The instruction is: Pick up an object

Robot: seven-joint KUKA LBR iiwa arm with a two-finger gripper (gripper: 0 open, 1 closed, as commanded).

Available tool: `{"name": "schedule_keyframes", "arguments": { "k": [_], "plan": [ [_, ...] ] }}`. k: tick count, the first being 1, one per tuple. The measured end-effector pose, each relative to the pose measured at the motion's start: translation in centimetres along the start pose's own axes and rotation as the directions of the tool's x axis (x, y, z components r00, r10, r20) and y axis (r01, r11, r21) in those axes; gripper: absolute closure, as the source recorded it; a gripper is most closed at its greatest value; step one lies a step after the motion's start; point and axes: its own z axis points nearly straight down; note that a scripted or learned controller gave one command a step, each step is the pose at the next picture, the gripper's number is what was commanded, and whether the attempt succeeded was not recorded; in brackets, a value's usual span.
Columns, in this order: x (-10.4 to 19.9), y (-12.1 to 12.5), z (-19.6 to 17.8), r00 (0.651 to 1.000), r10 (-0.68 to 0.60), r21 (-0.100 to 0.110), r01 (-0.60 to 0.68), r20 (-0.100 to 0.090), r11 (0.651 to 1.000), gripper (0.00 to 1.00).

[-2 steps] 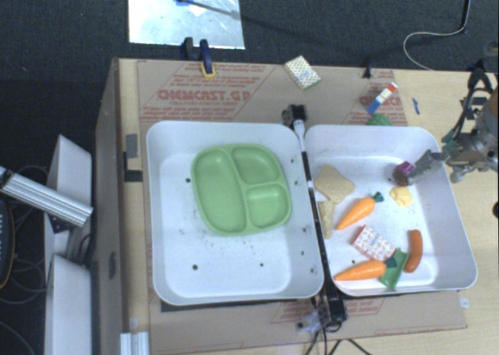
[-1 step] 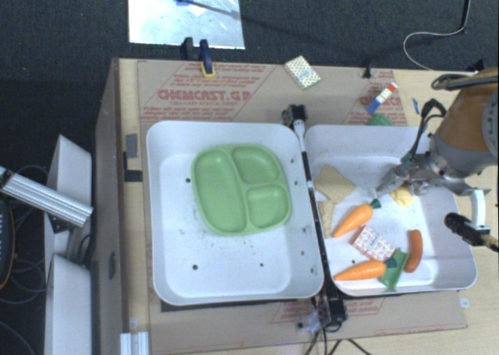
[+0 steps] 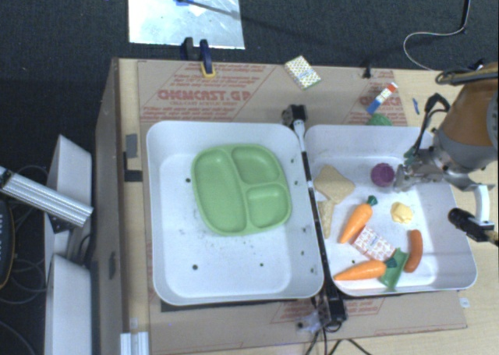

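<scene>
Hovering low in the right bin [image 3: 460, 268], the gripper [image 3: 407, 174] sits just beside the purple ball [image 3: 382, 174]; whether it's clenched, I cannot tell. Best bet: centre squarely over it, then close gently.

I see my grey arm [image 3: 468, 139], orange-banded above the wrist, reaching in from the right edge and bent downward, with its hand [image 3: 407, 175] at the lowest, leftmost end.
</scene>
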Motion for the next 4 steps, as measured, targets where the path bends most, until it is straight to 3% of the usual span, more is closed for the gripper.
{"name": "schedule_keyframes", "arguments": {
  "k": [1,2,3,4],
  "plan": [
    [0.0,0.0,0.0,1.000,0.000,0.000,0.000,0.000,1.000,0.00],
    [0.0,6.8,1.7,1.000,0.001,0.002,-0.001,-0.001,1.000,0.00],
    [0.0,6.9,0.6,1.000,-0.003,-0.001,0.003,0.002,1.000,1.00],
    [7.6,7.8,-11.1,1.000,-0.002,-0.005,0.002,-0.002,1.000,1.00]
  ]
}}
